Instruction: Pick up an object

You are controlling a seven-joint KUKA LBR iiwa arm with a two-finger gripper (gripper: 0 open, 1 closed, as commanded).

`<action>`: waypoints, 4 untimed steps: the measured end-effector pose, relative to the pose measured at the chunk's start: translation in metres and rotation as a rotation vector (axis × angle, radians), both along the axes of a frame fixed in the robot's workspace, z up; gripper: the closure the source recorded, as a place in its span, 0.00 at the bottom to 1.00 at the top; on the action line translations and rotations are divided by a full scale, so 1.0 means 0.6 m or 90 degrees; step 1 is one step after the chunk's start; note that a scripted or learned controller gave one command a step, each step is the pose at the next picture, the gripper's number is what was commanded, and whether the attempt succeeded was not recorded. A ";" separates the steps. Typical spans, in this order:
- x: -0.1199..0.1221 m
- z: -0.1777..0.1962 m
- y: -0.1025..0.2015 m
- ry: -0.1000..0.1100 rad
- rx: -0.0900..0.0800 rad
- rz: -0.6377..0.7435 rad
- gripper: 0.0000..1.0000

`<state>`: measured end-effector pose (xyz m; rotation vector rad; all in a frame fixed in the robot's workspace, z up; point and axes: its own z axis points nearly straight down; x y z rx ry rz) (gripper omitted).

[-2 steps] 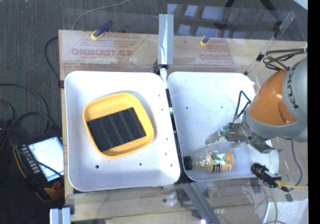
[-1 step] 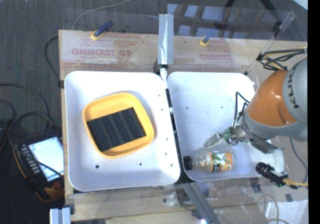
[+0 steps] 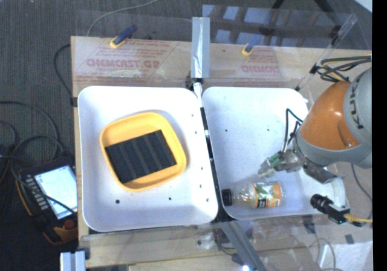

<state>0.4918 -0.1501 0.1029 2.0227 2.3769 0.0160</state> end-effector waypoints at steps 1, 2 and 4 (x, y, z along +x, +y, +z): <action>0.000 0.000 0.000 0.000 0.000 0.000 0.00; -0.004 -0.017 0.003 0.003 0.004 -0.076 0.00; -0.001 0.000 0.004 0.001 0.004 -0.075 0.00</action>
